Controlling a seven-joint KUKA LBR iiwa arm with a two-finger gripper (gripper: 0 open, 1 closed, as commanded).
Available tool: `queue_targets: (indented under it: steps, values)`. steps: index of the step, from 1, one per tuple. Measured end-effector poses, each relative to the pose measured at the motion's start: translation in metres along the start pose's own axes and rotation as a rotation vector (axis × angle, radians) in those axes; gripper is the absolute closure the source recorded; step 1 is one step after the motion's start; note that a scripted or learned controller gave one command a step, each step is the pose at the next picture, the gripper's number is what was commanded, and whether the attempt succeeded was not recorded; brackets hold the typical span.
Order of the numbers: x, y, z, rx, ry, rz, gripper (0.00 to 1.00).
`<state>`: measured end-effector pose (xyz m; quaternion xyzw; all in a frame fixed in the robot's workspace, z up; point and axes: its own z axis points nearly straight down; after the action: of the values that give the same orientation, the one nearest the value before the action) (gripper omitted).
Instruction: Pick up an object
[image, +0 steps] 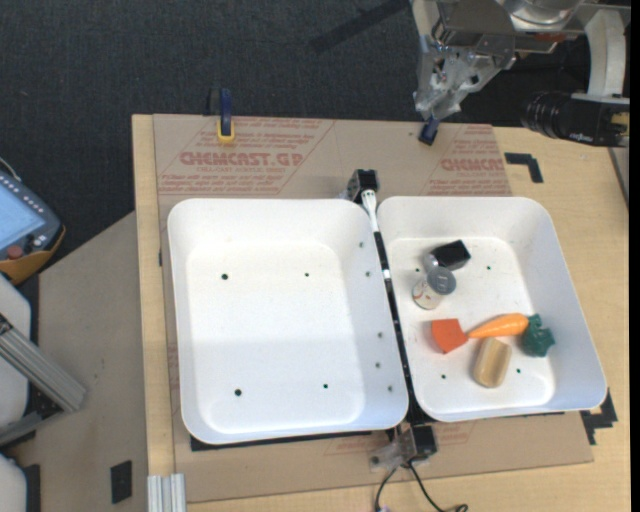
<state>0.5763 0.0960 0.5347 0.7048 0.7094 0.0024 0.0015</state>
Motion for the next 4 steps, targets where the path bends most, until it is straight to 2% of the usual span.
queue_targets:
  steps: [2, 3, 4]
  values:
    - [0.116, 0.041, 0.0, 0.0, 0.001, 0.002, 1.0]
    - [0.128, 0.062, 0.098, 0.013, -0.004, 0.006, 1.0]
    - [0.128, -0.046, -0.004, 0.004, 0.001, 0.001, 1.0]
